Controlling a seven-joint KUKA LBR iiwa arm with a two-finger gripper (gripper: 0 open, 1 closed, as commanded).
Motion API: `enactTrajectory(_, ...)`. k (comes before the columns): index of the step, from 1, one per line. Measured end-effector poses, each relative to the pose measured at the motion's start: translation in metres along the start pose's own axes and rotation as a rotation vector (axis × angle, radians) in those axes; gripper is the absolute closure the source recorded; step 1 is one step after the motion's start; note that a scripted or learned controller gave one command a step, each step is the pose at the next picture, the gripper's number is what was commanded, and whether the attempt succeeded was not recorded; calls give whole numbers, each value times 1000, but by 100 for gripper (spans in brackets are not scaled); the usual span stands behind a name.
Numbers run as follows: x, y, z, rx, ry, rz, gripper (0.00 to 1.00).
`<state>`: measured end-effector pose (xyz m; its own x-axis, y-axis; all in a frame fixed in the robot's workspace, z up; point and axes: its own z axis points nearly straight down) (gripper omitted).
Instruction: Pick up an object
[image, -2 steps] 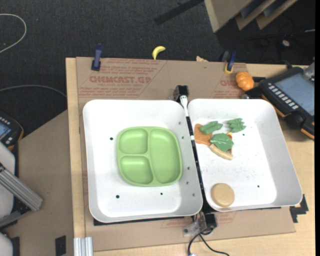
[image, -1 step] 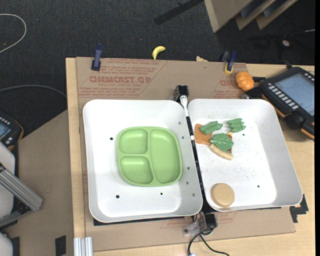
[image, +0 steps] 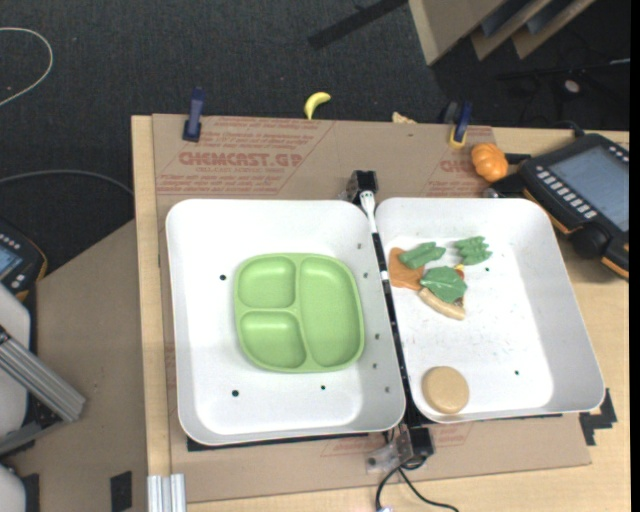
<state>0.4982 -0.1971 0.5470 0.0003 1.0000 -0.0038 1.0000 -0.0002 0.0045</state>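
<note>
A green three-compartment plate (image: 299, 312) lies flat in the middle of the left white bin (image: 195, 250). In the right white bin (image: 540, 300), a cluster of toy food sits near the back left: green leafy pieces (image: 446, 267) on orange and tan pieces (image: 406, 271). A round tan disc (image: 445, 389) rests at the front left corner of the right bin.
A black and orange teach pendant (image: 583, 195) lies right of the right bin. A small orange object (image: 488, 160) sits behind that bin, and a yellow piece (image: 317, 102) lies at the board's far edge. Blue clamps (image: 194, 116) hold the cardboard at the back.
</note>
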Motion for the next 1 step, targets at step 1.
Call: enactTrajectory(1, 13, -21, 152, 20, 9, 1, 100)
